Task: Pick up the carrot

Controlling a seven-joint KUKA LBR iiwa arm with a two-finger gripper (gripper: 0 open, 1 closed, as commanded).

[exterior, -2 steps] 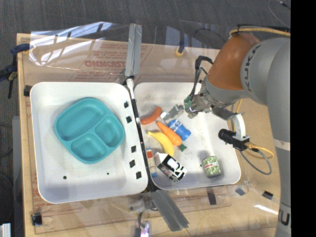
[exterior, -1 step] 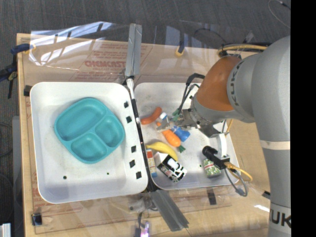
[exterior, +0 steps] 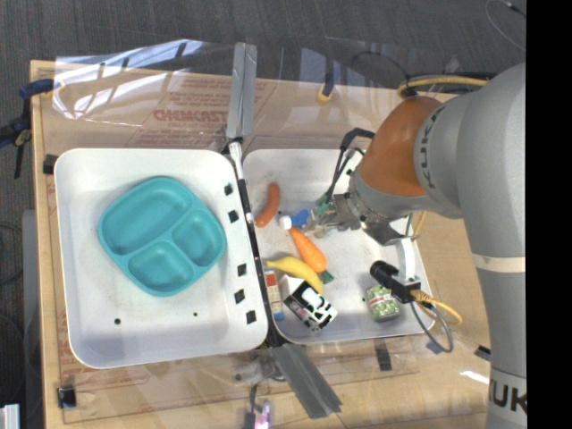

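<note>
The orange carrot (exterior: pixel 307 249) lies slantwise in the middle of the right bin (exterior: pixel 295 164), its white tip pointing up-left. My gripper (exterior: pixel 323 219) hangs just above and to the right of the carrot's upper end, at the end of the grey arm with its orange band (exterior: pixel 398 155). I see nothing between the fingers. The wrist hides much of the fingers.
A sausage (exterior: pixel 268 204) lies upper left of the carrot and a yellow banana (exterior: pixel 295 268) below it. A black-and-white box (exterior: pixel 308 307) and a green item (exterior: pixel 384 304) sit near the front wall. The left bin (exterior: pixel 80 329) holds a teal divided plate (exterior: pixel 161 233).
</note>
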